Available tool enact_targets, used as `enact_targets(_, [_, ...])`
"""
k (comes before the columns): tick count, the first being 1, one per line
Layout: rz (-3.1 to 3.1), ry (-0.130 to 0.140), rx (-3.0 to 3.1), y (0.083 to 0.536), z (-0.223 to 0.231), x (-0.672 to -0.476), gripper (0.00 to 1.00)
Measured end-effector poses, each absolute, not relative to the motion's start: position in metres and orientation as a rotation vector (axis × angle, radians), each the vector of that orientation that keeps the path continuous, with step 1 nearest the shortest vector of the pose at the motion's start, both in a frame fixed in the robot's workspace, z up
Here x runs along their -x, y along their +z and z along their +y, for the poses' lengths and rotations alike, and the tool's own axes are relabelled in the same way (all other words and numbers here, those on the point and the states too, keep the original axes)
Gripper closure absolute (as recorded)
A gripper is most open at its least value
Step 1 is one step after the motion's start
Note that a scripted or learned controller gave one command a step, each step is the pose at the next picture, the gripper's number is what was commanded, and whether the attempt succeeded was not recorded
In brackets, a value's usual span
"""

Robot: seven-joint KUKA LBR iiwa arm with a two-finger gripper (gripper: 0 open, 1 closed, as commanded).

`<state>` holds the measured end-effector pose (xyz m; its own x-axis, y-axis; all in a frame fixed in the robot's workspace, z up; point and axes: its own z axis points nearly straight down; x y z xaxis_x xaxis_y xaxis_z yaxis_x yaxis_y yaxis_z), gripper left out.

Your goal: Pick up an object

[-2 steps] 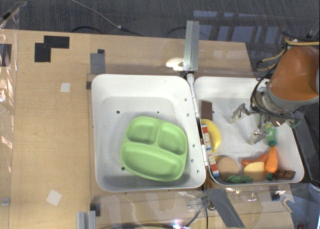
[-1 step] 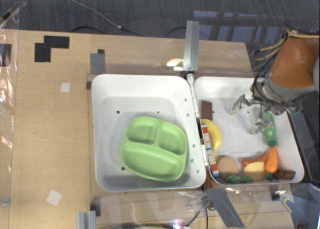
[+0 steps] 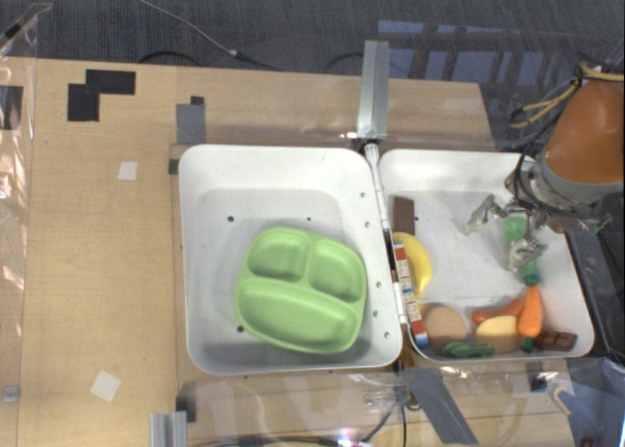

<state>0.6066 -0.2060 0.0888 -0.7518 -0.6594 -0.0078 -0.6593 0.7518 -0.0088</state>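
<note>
Hovering over the right bin [image 3: 469, 177], the grey arm with its orange band [image 3: 584, 138] reaches in from the right edge of the camera view.

Camera view, items:
- End effector [image 3: 510, 228]: metal fingers splayed wide, released; a small green object [image 3: 515, 227] sits between or just under them, and I cannot tell whether it is touched. Nothing is visibly gripped.
- Right bin, lower part: banana [image 3: 418, 262] along the left wall; brown rectangular bar [image 3: 402, 211] above it; tan rounded item [image 3: 444, 322]; carrot [image 3: 530, 309] upright-tilted near the right wall; yellow piece [image 3: 498, 328] and orange-red piece [image 3: 491, 314] beside it; dark green pod-like item [image 3: 467, 347]; dark brown bar [image 3: 557, 342] in the corner.
- Left bin [image 3: 210, 177]: green compartment tray [image 3: 303, 287], lying slightly tilted.
- Bench [image 3: 88, 260]: pale wood, black markers at upper left.

Step in hand, as judged: approach and descent onto a candidate, with the grasp not yet made. The likeliest target is the small green object below the fingers. The next move calls for settling the fingers on either side of it, closing firmly, then lifting straight up clear of the bin wall and the carrot close by.
</note>
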Motion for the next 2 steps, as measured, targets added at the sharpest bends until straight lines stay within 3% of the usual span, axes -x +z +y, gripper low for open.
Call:
enact_targets(1, [2.945, -0.008, 1.058, 0.089, -0.187, -0.599, 0.0])
enact_targets(2, [2.889, -0.009, 1.206, 0.089, -0.205, -0.61, 0.0])
